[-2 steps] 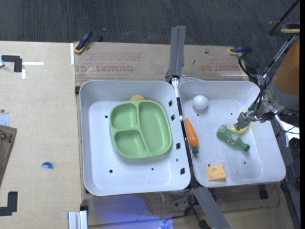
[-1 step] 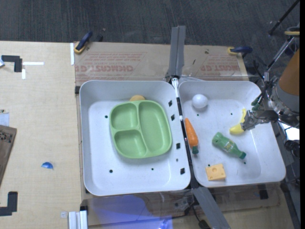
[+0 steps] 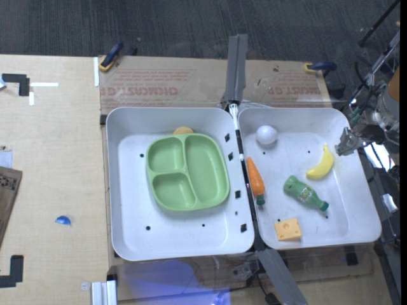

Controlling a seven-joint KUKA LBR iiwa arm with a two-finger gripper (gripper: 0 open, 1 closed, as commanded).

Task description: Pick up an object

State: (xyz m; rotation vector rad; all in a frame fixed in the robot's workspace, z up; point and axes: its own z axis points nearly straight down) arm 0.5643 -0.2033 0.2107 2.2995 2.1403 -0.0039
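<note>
Hovering: end effector [image 3: 348, 143] over right bin rim [image 3: 356, 129], near banana [image 3: 321, 163].

Grey metal gripper [image 3: 347, 143] with pale silver housing above it, orange band [image 3: 395, 84] on the wrist at frame edge. Thin black cables [image 3: 372, 68] looped along the arm, dark struts behind. Finer detail too blurred to tell.

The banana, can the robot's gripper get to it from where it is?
Probably yes. The banana lies in the right bin, close to the gripper at that bin's right edge. Nothing sits between them; the green bottle lies lower down, apart.
</note>
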